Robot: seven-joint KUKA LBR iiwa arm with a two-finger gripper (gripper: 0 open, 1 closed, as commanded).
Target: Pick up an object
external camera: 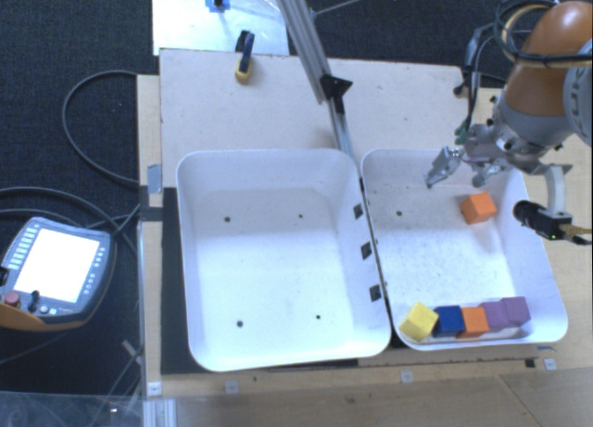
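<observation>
Cubes sit in the right bin, and from my console that is where the work lies. The gripper hangs over that bin's far edge, at about eleven o'clock from the lone orange cube, near it but not touching. Its fingers look spread apart with nothing between them, though they are small and grey against the bin wall, so I say that with some caution. I judge the arm is parked high and off to one side so the program can choose a target before descending.

The lone orange cube is the likeliest pick, I think: it stands apart in the upper half of the bin, towards the three o'clock wall, with bare floor around it, slightly turned relative to the bin's edges. It is a small, matte, sharp-edged block.

The others are harder. Along the six o'clock wall a yellow cube, a blue cube, a second orange cube and two purple cubes are packed in a row, touching each other and pressed to the rim, leaving fingers little room.

The left bin lies at nine o'clock.
</observation>
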